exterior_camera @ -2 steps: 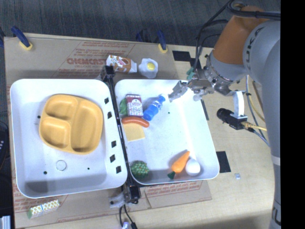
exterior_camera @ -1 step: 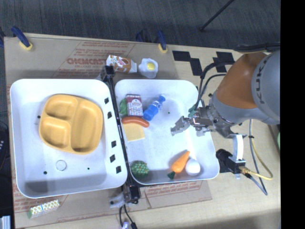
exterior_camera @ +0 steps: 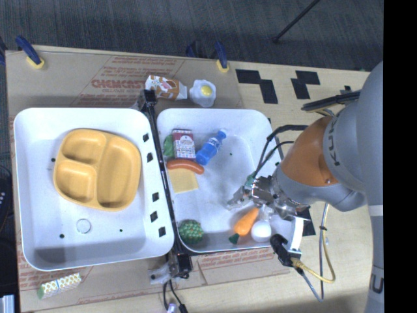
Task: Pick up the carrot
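The carrot (exterior_camera: 246,222) is orange with a small green top and lies tilted in the front right corner of the right bin (exterior_camera: 225,119). It touches a white egg (exterior_camera: 261,231) on its right. My gripper (exterior_camera: 253,199) hangs just behind and above the carrot's thick end, low over the bin floor. The grey wrist and orange band rise to its right. The view does not let me see the carrot between the gripper's tips.
The right bin also holds a red carton (exterior_camera: 183,143), a blue bottle (exterior_camera: 210,149), a sausage (exterior_camera: 185,167), a cheese slice (exterior_camera: 184,181) and a green ball (exterior_camera: 190,231). A yellow divided plate (exterior_camera: 98,168) sits in the left bin (exterior_camera: 26,194). Two small items lie behind the bins.
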